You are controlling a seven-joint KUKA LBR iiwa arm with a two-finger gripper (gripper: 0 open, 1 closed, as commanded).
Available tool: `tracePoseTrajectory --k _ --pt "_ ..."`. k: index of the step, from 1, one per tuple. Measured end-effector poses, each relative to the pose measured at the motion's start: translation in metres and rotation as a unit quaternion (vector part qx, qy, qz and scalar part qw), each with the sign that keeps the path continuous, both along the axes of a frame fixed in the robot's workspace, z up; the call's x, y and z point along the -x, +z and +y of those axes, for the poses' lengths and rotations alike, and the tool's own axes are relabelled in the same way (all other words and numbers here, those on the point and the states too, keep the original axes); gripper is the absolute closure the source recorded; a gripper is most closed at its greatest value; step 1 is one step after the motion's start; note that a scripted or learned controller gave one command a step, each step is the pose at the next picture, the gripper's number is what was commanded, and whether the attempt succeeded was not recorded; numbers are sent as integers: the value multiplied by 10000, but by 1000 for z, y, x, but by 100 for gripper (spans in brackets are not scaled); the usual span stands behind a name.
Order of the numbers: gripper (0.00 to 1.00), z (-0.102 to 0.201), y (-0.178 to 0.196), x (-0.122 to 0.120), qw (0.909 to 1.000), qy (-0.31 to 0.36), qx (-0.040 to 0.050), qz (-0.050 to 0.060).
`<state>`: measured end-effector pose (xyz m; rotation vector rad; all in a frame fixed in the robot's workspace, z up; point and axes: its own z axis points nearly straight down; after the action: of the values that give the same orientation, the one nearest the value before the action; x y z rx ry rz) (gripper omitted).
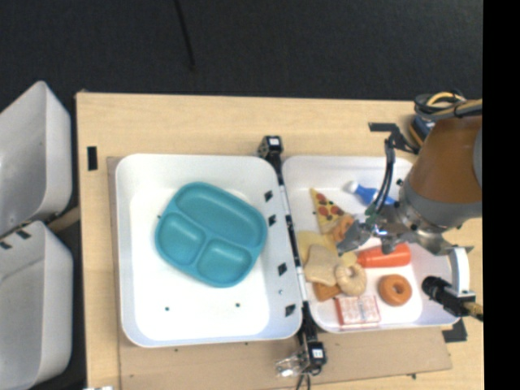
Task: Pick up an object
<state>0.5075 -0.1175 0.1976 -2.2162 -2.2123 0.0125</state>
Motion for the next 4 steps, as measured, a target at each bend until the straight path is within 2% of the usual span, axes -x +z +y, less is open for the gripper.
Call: tracePoseTrajectory --k 1,2,3,4 --pt "0 0 6 -3 10000 15 9 -61" --pt "0 -7 -39 -2 10000 3 9 -39" --pt "0 -8 -89 -4 10000 2 -5 -70" --pt "100 -9 -75 -7 9999 -29 -2 -115"
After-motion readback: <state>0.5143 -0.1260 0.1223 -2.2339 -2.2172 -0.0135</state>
